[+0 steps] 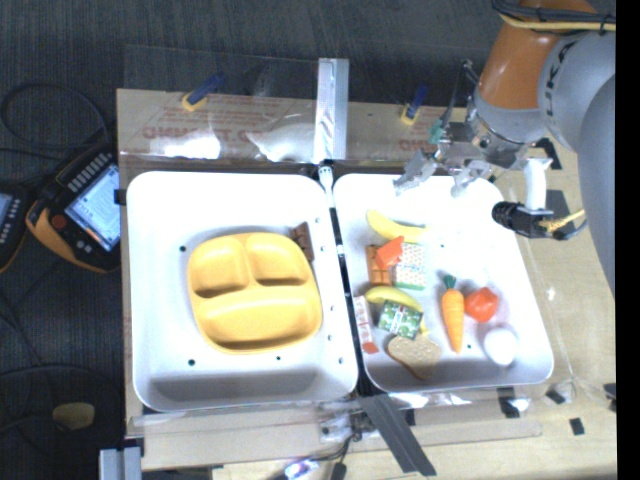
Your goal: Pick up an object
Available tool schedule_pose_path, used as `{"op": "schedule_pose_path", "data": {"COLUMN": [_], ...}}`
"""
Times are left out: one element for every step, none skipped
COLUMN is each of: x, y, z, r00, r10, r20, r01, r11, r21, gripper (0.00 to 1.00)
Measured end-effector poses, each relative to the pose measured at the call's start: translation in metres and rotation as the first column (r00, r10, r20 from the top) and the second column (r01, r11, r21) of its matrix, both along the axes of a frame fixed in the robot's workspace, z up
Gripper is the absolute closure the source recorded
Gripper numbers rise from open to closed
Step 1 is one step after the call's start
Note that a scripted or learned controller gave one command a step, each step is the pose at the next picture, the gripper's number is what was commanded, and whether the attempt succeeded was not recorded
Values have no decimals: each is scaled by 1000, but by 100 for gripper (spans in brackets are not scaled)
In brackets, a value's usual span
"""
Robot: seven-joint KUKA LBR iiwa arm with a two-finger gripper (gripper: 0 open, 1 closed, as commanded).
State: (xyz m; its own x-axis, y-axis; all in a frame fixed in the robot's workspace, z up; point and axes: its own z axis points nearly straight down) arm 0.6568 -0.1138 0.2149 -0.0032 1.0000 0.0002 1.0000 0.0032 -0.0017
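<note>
While the arm (560,58) reaches in from the right, its gripper (440,175) hangs over the far edge of the right bin (530,353), up near the back wall. Jaws are spread apart, one finger (412,176) out to the left and the other (466,181) to the right, and there's nothing between them. So it's got hold of zilch.

All the pickable stuff is piled in the right bin, nearer the camera than the gripper. Closest to it is a banana (392,226), just below the fingers but not touching. Under that there's an orange block (388,252) next to a small white-green box (410,266), then a second banana (390,296) and a green packet (399,318) right beside it. A carrot (453,313) lies pointing toward the front edge, with a tomato (481,304) just to its right and a white egg (499,346) near the front corner. A bread slice (413,351) sits at the front, touching the green packet.

Left bin (160,368) has a yellow tray (254,290) with compartments sitting in the middle of it, and a small brown thing (301,238) at the tray's far right corner, can't tell what it is.
</note>
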Motion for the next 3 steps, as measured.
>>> {"op": "schedule_pose_path", "data": {"x": [-1, -2, 12], "y": [-4, -4, 40], "z": [-121, -112, -12], "r00": [1000, 1000, 992], "r10": [-3, -3, -123], "r20": [1, 0, 0], "r01": [3, 3, 123], "r11": [1000, 1000, 992], "r21": [-2, -1, -3], "gripper": [0, 100, 100]}}
